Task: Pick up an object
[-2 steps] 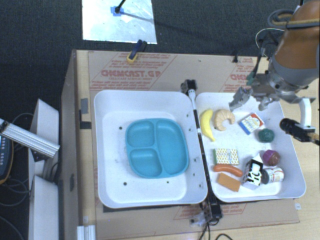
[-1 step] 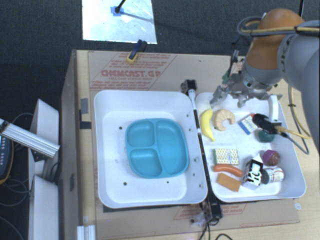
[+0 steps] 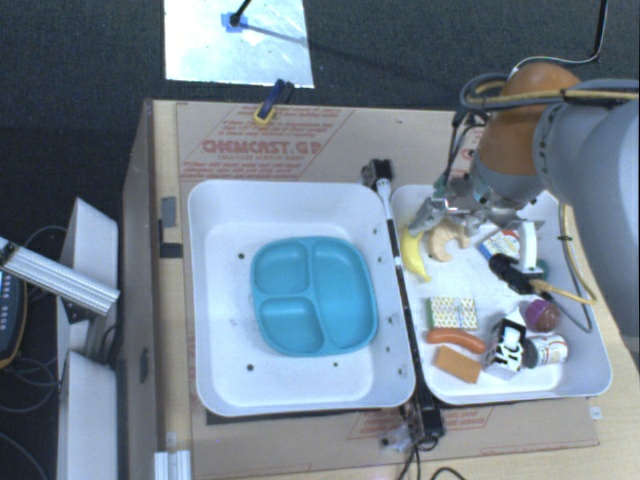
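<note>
Pincer, fingers unclear, cannot tell if parted, overhangs one pale bagel piece beside one banana; two bins

Arm cut off at right edge; tool fingers obscured.

banana | yellow, lying flat | right bin's left edge, near divider

Counter topped with printed cardboard, carrying two white bins side by side: left bin, right bin. Yellow-blue clip at far edge.
</note>
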Robot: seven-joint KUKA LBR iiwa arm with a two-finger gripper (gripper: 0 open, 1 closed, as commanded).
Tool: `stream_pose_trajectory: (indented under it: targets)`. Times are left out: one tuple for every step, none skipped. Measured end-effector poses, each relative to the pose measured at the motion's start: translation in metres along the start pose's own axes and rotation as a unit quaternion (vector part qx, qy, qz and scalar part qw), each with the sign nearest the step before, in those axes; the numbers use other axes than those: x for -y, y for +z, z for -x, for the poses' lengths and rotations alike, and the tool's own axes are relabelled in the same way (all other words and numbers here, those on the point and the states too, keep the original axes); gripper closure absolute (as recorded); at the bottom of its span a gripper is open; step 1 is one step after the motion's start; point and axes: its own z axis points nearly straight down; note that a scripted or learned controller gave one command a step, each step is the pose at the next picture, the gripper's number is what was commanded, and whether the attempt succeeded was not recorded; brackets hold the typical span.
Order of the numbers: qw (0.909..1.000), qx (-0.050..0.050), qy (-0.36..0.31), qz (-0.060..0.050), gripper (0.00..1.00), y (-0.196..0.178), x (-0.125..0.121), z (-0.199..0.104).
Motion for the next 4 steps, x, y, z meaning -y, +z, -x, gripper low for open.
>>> stream_pose_trajectory:
  targets:
    - [1.0,0.001,-0.001,-0.002,0.0,0.018,-0.018,0.014]
    - [1.0,0.001,0.001,-0.004,0.0,0.019,0.026,0.0]
    - [1.0,0.001,0.001,-0.004,0.0,0.019,0.047,0.014]
    - [1.0,0.001,0.0,-0.003,1.0,0.008,0.046,0.014]
